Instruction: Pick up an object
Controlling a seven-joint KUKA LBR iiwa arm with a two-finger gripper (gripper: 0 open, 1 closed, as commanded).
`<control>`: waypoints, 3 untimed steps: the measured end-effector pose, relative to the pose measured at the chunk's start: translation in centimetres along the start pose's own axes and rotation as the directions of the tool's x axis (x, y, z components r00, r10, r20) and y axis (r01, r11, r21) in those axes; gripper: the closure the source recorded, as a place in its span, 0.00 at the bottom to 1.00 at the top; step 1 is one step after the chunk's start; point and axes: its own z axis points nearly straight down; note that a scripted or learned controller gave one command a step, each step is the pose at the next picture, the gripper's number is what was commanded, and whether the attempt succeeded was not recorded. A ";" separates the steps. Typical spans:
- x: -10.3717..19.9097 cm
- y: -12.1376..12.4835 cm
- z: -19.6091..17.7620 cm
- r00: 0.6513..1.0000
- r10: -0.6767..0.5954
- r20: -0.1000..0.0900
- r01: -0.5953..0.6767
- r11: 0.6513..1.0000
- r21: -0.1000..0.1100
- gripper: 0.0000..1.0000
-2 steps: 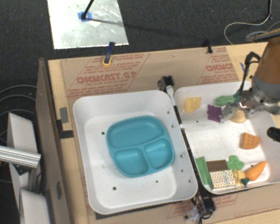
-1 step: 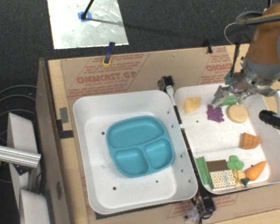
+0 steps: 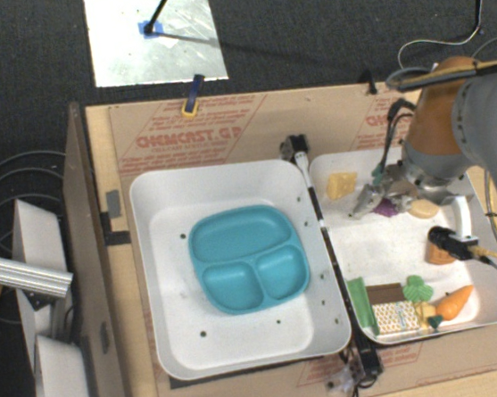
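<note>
Reaching down into the right bin (image 3: pixel 372 254) with the tool (image 3: pixel 368 202), low over the half of the bin farthest from the camera. Cannot tell from this slant how far open, nor whether anything is held: too much grey metal bunched together there.

Touching or just beside the tool, on its arm side: a small purple object (image 3: pixel 385 209), judged the likeliest target simply for lying closest. Just past that, again toward the arm, a tan disc (image 3: pixel 423 209). Near the tool on the opposite side, toward the bin's corner, a pale yellow chunk (image 3: pixel 341 184), standing clear of everything else and so probably easy to take cleanly.

Farther from the tool, toward the camera, an orange-brown lump (image 3: pixel 435 255). Well apart from the tool, crowded along the bin's nearest wall: a green strip (image 3: pixel 360 301), a brown bar (image 3: pixel 386 293), a patterned box (image 3: pixel 394 317), a green leafy toy (image 3: pixel 416 289) and an orange carrot (image 3: pixel 456 301). Packed close there, several touching, so judged awkward to lift singly, and a likely reason for working the looser ground by the purple object instead.

Farthest from the tool, across the divider, the left bin (image 3: pixel 169 248), with a blue divided plate (image 3: pixel 249 258) lying flat in its middle. Beneath both bins, the brown-boarded table (image 3: pixel 223 133).
</note>
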 end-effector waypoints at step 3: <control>-1.1 3.5 -1.7 1.000 -0.002 0.003 0.002 1.000 -0.008 1.00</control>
